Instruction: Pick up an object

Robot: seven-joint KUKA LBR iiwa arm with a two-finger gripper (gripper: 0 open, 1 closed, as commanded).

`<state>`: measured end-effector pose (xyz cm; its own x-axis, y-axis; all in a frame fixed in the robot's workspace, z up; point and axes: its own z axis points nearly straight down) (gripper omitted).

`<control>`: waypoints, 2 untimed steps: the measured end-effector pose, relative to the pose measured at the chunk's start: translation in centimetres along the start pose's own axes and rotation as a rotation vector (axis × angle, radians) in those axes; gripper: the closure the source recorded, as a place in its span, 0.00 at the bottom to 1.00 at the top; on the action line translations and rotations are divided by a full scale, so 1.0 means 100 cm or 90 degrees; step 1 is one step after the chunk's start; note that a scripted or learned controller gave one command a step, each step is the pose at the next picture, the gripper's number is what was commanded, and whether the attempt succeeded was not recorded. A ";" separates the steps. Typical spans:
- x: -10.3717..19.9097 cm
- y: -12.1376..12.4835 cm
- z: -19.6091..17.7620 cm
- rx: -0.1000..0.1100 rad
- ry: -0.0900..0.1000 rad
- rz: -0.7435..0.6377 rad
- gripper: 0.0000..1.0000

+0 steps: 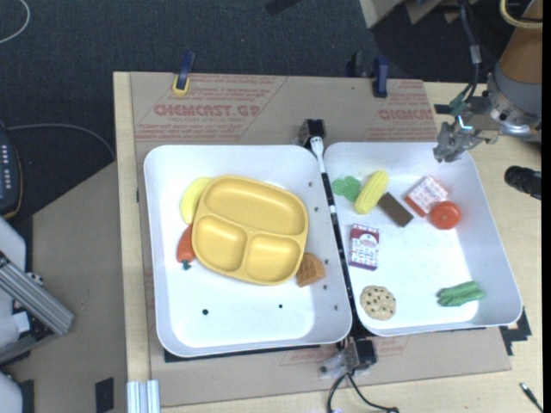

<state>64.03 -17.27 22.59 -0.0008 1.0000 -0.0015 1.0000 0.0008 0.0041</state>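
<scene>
Tabletop (258, 101): carrying two shallow white bins side by side.
Left bin (172, 317): holding a yellow divided tray (250, 229) near its middle, with a yellow piece (193, 198) and an orange-red piece (185, 248) peeking out at the tray's left edge and a brown waffle-like piece (311, 270) touching its lower right corner.
Right bin (495, 265): holding the small toy foods, all lying loose.
Arm: reaching in over the tabletop's far right corner.
Pincer (451, 144): hanging above the right bin's far edge, holding nothing; how far it is spread, cannot tell.
Corn cob (372, 191): lying yellow, just beside a green leafy piece (347, 187), toward the bin's far left.
Red-and-white packet (364, 247): lying near the left wall.
Red-white box (425, 194): lying beside a brown bar (396, 208).
Green bean (460, 294): lying near the right wall.
Cookie (377, 301): lying near the front edge.
Tomato (444, 216): sitting round and red, just beside the box.
</scene>
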 end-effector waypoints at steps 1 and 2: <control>0.027 -0.040 0.001 0.004 0.002 0.000 1.00; 0.070 -0.072 0.011 0.005 0.003 -0.002 1.00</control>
<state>56.79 -10.24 21.50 -0.0032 1.0000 0.0031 1.0000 0.0032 -0.0044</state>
